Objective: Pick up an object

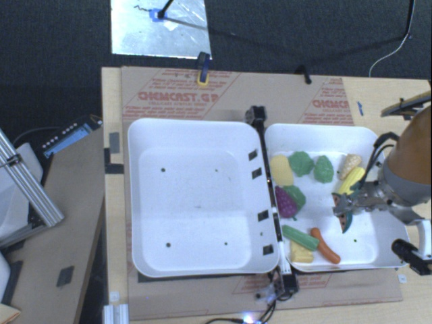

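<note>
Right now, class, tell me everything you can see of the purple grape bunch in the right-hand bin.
The purple grape bunch looks like a moulded plastic toy, lumpy and rounded, deep violet with a matt sheen. It lies flat on the floor of the right bin, close against the left wall. A yellow piece sits just above it in the camera view, and a green stick-shaped piece lies just below. The gripper is apart from it, to its right.
</note>
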Controlling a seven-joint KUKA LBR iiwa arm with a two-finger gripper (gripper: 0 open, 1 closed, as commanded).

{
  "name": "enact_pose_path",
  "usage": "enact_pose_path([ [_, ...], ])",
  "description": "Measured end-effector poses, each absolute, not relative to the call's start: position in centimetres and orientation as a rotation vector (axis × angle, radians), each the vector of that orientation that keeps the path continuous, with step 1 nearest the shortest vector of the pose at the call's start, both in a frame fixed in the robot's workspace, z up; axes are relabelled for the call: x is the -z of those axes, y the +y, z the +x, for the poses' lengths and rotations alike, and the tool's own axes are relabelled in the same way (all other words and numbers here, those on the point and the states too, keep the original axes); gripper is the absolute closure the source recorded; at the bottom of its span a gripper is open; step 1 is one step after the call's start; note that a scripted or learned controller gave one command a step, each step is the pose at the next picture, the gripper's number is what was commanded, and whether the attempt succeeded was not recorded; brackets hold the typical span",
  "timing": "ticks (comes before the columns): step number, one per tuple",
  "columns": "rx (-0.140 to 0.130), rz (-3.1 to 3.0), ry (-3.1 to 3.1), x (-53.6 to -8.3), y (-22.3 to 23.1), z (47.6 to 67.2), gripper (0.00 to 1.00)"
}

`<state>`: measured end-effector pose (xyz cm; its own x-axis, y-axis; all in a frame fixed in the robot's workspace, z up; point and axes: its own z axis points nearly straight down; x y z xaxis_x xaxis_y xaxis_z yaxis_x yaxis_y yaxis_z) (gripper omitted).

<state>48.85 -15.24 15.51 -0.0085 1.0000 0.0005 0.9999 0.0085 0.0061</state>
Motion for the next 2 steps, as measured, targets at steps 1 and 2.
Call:
enact_pose_path([
  [1,-0.009,2.205,2.236,-18.6,-5.9,48.8,1.0],
  [2,-0.011,2.204,2.235,-22.0,1.5,53.1,1.0],
])
